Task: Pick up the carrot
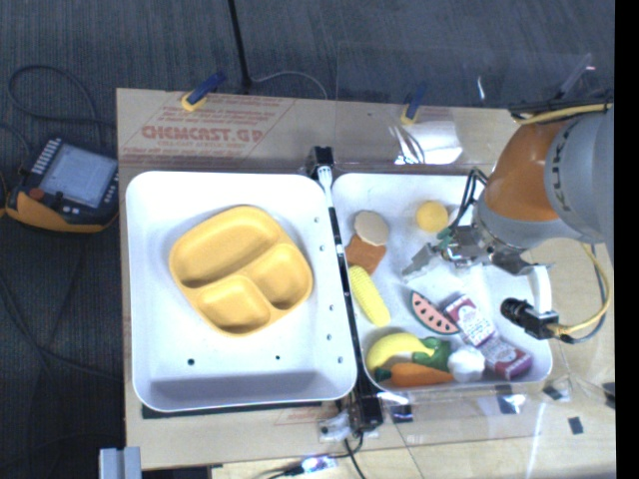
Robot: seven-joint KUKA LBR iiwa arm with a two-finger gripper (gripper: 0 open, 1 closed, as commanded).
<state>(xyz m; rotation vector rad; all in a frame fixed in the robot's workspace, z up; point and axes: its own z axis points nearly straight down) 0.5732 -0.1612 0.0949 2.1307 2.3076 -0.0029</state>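
Camera view: the carrot (419, 374) lies against the right bin's (539, 362) front wall, wedged between banana (392, 347) and neighbouring toys. The gripper (431, 255) hovers mid-bin, jaws spread and empty, well apart from it.

**Hidden and cut-off bits**

Carrot (419, 374) partly covered by banana (396, 348) and green piece at its 12 o'clock. Arm (559, 183) cut off at frame's 3 o'clock edge. Gripper (431, 256) fingers too small to read.
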